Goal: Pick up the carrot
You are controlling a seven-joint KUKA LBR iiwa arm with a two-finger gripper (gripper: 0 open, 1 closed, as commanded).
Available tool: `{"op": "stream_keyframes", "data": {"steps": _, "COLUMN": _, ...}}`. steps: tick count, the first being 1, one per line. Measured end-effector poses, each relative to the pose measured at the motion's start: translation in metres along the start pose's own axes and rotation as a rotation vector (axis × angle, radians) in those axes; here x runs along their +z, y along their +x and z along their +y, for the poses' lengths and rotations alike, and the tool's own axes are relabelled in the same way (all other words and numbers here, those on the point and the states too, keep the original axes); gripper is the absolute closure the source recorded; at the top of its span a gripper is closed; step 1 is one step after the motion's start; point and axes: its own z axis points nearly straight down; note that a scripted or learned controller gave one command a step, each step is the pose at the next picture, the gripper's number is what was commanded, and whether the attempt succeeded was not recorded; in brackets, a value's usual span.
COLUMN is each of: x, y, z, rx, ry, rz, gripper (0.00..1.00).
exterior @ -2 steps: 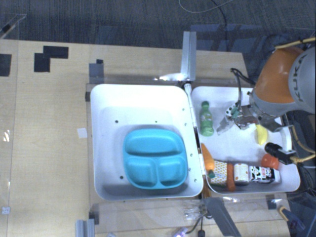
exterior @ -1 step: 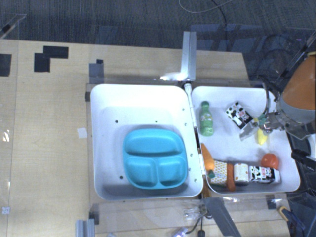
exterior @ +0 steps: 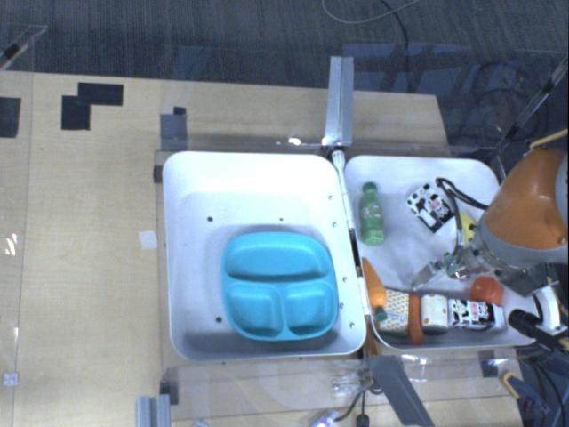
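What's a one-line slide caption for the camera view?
KUKA arm's gripper hovers in the right white bin near the orange carrot; blue divided plastic tray sits in the left bin.

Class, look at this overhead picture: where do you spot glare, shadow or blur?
Camera view: lighting even overall; the blue tray throws a soft shadow on the left bin; a bright glint sits at the divider rail's base; the gripper region looks slightly blurred; the carrot by the right bin's left wall is reasonably sharp.
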Motion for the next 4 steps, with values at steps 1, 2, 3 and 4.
{"op": "stream_keyframes", "data": {"steps": 1, "x": -0.020, "y": 0.013, "z": -0.016, "rx": 0.220, "ry": 0.018, "rz": 0.010, "gripper": 0.00}}
{"op": "stream_keyframes", "data": {"steps": 2, "x": -0.027, "y": 0.013, "z": -0.015, "rx": 0.218, "ry": 0.020, "rz": 0.011, "gripper": 1.00}}
{"op": "stream_keyframes", "data": {"steps": 3, "x": -0.001, "y": 0.065, "z": 0.004, "rx": 0.159, "ry": 0.004, "rz": 0.000, "gripper": 1.00}}
{"op": "stream_keyframes", "data": {"steps": 4, "x": -0.093, "y": 0.078, "z": 0.007, "rx": 0.063, "ry": 0.016, "rz": 0.010, "gripper": 1.00}}
